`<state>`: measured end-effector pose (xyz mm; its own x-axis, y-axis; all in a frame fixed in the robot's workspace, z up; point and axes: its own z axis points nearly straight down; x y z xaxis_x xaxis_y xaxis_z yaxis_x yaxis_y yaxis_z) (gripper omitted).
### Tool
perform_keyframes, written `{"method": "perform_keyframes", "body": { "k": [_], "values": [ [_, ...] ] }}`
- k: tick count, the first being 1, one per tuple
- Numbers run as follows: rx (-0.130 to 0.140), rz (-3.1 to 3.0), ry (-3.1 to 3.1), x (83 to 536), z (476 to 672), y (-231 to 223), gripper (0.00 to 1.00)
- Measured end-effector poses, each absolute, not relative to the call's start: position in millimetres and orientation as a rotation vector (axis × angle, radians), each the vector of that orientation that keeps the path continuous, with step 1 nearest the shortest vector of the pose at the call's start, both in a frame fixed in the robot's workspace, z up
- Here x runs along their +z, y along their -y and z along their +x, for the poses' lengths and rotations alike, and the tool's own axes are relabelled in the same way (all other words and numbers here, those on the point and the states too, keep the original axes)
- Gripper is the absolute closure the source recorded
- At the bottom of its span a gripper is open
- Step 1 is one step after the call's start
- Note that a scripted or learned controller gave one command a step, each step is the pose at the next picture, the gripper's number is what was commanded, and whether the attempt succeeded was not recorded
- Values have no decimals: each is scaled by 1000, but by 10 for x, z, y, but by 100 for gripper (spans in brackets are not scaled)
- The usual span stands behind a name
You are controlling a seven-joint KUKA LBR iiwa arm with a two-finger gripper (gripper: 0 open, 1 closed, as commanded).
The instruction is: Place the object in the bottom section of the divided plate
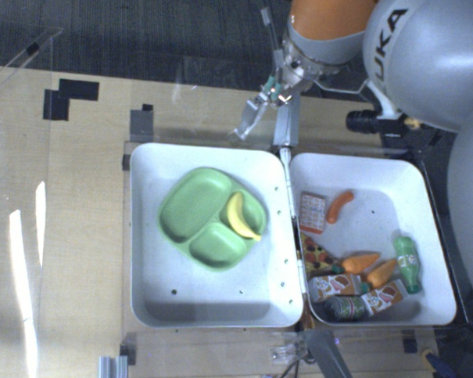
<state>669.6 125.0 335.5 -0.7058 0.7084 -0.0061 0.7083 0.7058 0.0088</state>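
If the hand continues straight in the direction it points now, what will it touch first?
The hand points down-left, above the bench behind the bins. It would probably meet the back rim of the left bin first, though depth is unclear in this view.

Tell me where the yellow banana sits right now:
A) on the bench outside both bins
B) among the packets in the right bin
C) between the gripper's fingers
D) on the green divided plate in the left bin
D: the yellow banana lies on the green divided plate, in its right-hand compartment, inside the left white bin; the gripper is above the bins' far edge.
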Motion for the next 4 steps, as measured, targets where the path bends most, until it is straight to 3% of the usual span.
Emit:
{"method": "perform_keyframes", "body": {
  "k": [1,2,4],
  "values": [
    [8,1447,-2781,3577,6405,-1028,0],
    [9,1606,-2693,4113,6690,-1050,0],
    [6,888,-3005,4372,6635,-598,0]
  ]
}}
